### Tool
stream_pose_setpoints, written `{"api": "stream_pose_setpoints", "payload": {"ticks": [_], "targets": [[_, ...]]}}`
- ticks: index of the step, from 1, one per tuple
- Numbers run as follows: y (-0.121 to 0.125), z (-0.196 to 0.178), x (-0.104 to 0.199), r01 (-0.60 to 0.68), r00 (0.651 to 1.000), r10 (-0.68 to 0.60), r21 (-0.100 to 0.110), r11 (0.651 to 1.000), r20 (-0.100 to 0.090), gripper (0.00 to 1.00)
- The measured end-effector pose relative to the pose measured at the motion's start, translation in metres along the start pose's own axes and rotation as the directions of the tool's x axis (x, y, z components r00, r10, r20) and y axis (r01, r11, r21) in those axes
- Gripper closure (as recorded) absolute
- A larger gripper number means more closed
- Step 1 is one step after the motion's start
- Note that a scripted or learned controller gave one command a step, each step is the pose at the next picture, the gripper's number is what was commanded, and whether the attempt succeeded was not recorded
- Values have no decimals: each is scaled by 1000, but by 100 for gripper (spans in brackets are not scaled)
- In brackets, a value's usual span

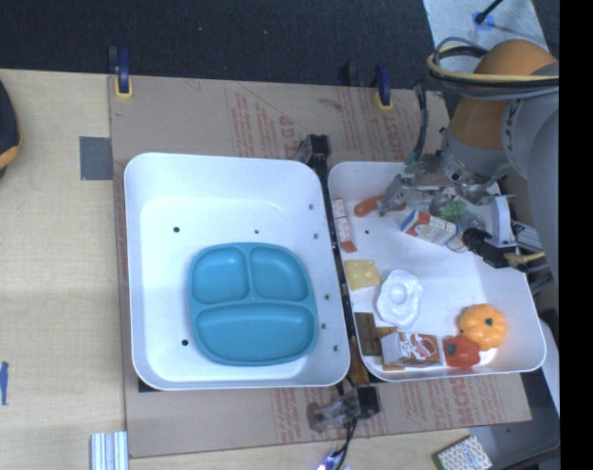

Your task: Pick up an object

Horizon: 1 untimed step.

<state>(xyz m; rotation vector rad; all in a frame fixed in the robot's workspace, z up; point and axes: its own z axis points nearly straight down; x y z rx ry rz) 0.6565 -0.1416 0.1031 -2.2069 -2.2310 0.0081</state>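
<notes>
Over right bin's far corner, arm bent low; jaws' state hidden, carton just beside

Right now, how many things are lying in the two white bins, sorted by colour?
Blue: 1, the divided plate in the left bin
Orange: 1, the pumpkin
Red: 1, the tomato
White: 1, the fried egg
Yellow: 1, the cheese slice
Mixed colours: 4 clearly seen, packets and pieces in the right bin; some under the arm are hidden
Total: 9

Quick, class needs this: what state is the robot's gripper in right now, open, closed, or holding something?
Gripper: low over the far end of the right bin; open, closed or holding cannot be told.
</notes>
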Motion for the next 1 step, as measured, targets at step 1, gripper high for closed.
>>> {"api": "stream_pose_setpoints", "payload": {"ticks": [1], "targets": [[0,-11,-1,3,1000,-3,0,1000,1,100]]}}
